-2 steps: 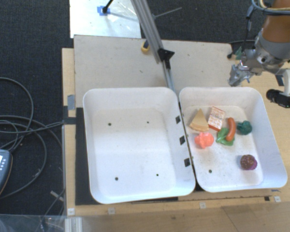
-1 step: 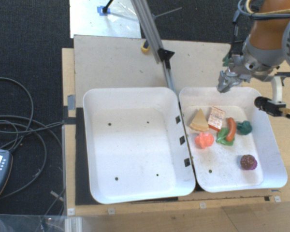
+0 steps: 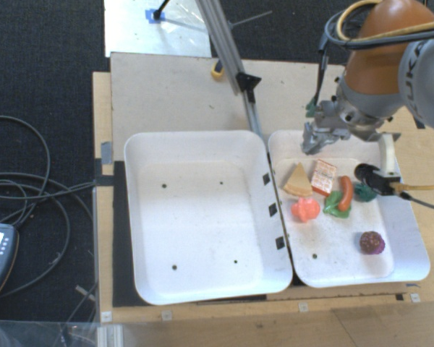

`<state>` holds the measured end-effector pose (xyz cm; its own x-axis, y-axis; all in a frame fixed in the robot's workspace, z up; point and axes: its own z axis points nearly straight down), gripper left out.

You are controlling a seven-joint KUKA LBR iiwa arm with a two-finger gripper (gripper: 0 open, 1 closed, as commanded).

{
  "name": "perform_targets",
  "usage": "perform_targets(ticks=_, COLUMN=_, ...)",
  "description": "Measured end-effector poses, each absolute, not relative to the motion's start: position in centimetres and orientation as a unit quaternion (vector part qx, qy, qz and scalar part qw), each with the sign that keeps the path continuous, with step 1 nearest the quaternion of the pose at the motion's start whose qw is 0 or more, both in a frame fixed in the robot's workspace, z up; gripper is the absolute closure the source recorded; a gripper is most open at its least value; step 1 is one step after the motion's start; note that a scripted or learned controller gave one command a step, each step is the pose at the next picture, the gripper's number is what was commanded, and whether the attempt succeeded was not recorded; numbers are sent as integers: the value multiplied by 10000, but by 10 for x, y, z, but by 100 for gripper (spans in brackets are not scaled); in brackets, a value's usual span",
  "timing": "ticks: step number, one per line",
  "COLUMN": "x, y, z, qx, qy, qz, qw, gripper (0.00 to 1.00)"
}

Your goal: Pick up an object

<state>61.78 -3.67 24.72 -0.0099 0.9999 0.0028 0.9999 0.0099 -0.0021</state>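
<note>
My gripper (image 3: 312, 144) hangs over the far part of the right bin (image 3: 405, 266), above and a little behind the objects. Nothing shows between its fingers. Below it lie a tan wedge (image 3: 298, 181), a red and white packet (image 3: 323, 177), a pink-orange lumpy toy (image 3: 305, 209), an orange sausage shape (image 3: 345, 192) on green pieces (image 3: 335, 208), and a dark purple ball (image 3: 372, 243) near the front right.
The left bin (image 3: 195, 215) sits beside the right one, their walls touching at the middle. A slanted metal pole (image 3: 228, 45) crosses the back of the bench. Cables and a tablet lie on the floor at left.
</note>
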Motion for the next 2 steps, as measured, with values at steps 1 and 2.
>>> perform_targets(ticks=1, x=598, y=7, z=239, qx=-7038, qy=-7104, qz=-1, qw=14, gripper=100)
perform_targets(ticks=2, x=566, y=54, z=227, qx=-7036, qy=-7106, qz=3, qw=20, gripper=100)
